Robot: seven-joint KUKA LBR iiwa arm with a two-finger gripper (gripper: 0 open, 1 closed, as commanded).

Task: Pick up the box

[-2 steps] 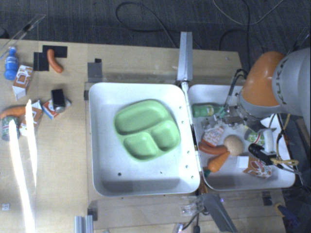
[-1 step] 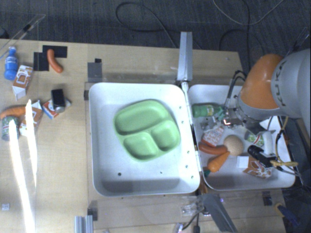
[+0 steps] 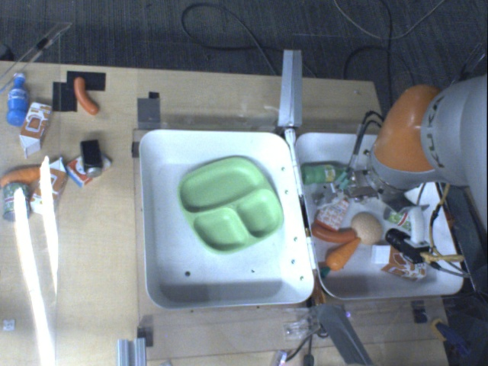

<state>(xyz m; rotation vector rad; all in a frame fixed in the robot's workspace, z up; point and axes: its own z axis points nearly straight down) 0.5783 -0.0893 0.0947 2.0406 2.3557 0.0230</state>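
The left bin (image 3: 164, 273), with its green divided plate (image 3: 229, 203), plays no part in the risk; the trouble lies in the crowded right bin (image 3: 374, 287). What I take for the box (image 3: 332, 212), a small red-and-white carton, lies at about nine o'clock from that bin's middle, close to the wall shared with the left bin. It is hemmed in. A green bottle (image 3: 320, 174) lies near it at ten o'clock, a sausage (image 3: 335, 235) lies just beside it at eight o'clock, an orange carrot (image 3: 341, 255) sits at seven o'clock, and a pale egg-shaped ball (image 3: 367, 228) rests near the middle. A descent that lands slightly off would likely close on the sausage or the ball, or nudge the carton against the wall and tip it. The carton also looks tilted, so it may slip from a grasp. A second carton (image 3: 402, 265), brown and orange, lies at five o'clock, and a program could well go for the wrong one. The gripper (image 3: 357, 187) hangs at roughly ten o'clock, just up and right of the red-and-white box, under the grey arm with its orange band (image 3: 404, 139). The arm's bulk and the clutter hide its working end, so I cannot tell how far open it is, nor whether it touches or holds anything.
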